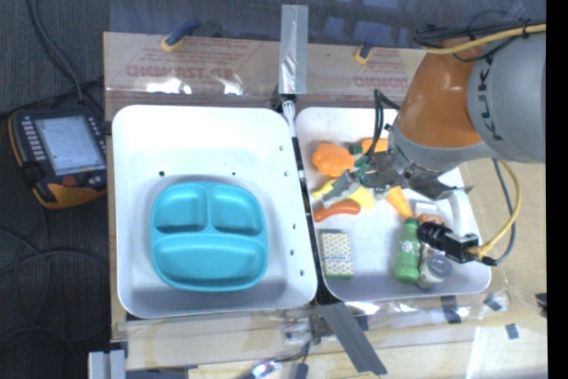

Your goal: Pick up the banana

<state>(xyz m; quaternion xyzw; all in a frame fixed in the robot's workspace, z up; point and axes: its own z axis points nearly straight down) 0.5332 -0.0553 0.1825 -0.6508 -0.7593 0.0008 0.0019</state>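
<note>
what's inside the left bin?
A blue divided plate lying flat on the left bin floor, its three compartments bare. Whatever is beneath the plate is covered, so I cannot tell.

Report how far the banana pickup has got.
Done: the arm has reached into the right bin, and the hand sits low among the toy food. In hand: it is at the yellow banana, but a grip is not visible. Left: grasp and lift; the banana lies in the bin.
</note>
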